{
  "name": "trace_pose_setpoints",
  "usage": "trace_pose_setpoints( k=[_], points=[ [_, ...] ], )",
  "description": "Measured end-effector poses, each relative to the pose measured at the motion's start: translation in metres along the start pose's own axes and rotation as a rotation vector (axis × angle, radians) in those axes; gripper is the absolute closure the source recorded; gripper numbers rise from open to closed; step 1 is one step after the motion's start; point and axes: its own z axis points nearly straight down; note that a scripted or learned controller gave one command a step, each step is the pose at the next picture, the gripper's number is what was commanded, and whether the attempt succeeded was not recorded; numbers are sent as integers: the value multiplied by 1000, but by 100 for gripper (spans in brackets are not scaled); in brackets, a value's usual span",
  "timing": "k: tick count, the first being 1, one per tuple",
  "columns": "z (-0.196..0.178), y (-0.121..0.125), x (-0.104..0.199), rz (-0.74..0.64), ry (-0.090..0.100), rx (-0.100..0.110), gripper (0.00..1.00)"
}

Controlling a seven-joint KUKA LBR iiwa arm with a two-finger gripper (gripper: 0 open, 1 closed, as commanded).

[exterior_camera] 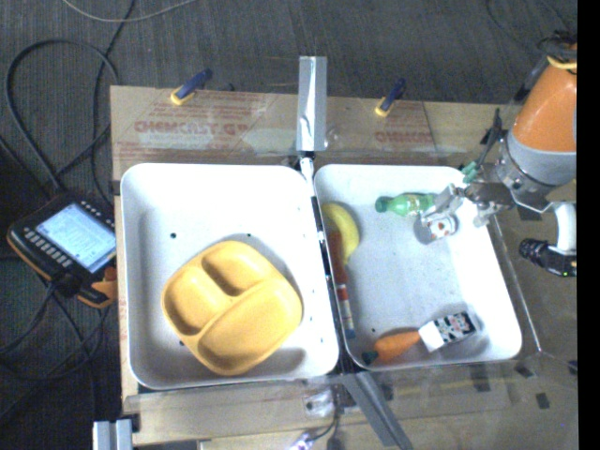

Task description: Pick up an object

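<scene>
Currently, my view:
gripper [439, 221]: over right bin [502, 279], beside green bottle [406, 203]
jaws: can't tell
board print: unreadable to me

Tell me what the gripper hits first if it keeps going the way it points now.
Most likely the green bottle. The gripper points toward the view's left in the right bin, with the bottle just ahead; its height above the bottle is unclear, so it might pass over toward the banana.

My tool [439, 221] hung over the right bin [506, 298], just beside a green bottle [405, 203]. A banana [343, 229], a carrot [397, 345] and a small box [448, 329] lay there; the left bin [150, 195] held a yellow divided plate [232, 306].
</scene>
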Motion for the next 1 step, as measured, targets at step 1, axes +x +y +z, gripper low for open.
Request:
trace_pose_setpoints(
  k=[1],
  points=[
    [104,49,-21,146,8,5,0]
  ],
)
